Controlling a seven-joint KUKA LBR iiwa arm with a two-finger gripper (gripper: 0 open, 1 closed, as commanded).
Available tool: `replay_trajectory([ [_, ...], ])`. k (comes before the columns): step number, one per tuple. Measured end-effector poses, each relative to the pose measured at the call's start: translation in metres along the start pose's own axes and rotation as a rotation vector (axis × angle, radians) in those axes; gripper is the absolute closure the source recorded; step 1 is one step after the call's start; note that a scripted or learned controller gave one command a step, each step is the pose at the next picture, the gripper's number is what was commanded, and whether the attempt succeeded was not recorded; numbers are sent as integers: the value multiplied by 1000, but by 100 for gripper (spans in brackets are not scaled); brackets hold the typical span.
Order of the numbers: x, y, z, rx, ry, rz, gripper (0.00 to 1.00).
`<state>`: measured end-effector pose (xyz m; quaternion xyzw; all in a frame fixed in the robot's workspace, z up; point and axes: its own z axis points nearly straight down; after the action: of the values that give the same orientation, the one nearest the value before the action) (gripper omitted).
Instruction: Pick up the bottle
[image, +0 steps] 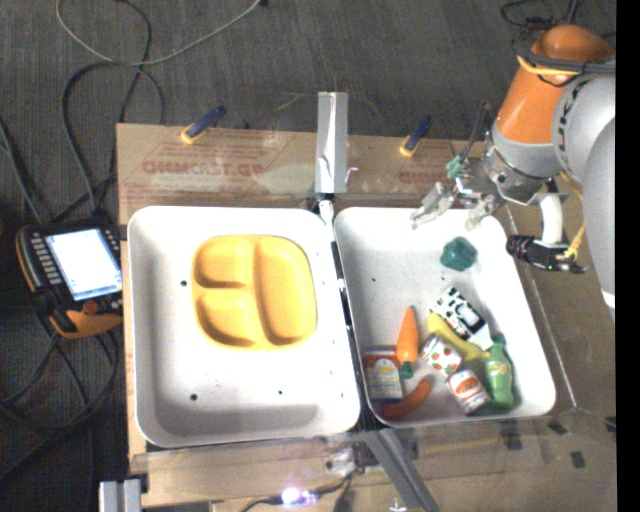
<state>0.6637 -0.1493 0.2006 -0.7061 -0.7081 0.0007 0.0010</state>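
One bottle (497, 375), green with a label, lies in the right bin (385, 262) at its near-right corner, touching a can (466, 390) and a yellow item (457, 337). Gripper (452, 203) hangs above the bin's far edge, fingers spread, nothing between them.

I've got one fixed cam, mounted above the bench, looking down at a slant from the near side. It sits far enough back to take in both shallow white plastic bins: left bin (160, 400) and right bin (380, 250), w/ dark floor around. The grey-and-orange arm (560, 100) enters at the frame's upper right.
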Motion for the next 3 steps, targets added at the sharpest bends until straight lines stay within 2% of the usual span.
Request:
replay_trajectory([
  [1, -58, 8, 103, -1, 8, 61, 0],
  [2, -61, 8, 94, -5, -2, 60, 100],
  [3, 4, 5, 5, -2, -2, 183, 100],
])
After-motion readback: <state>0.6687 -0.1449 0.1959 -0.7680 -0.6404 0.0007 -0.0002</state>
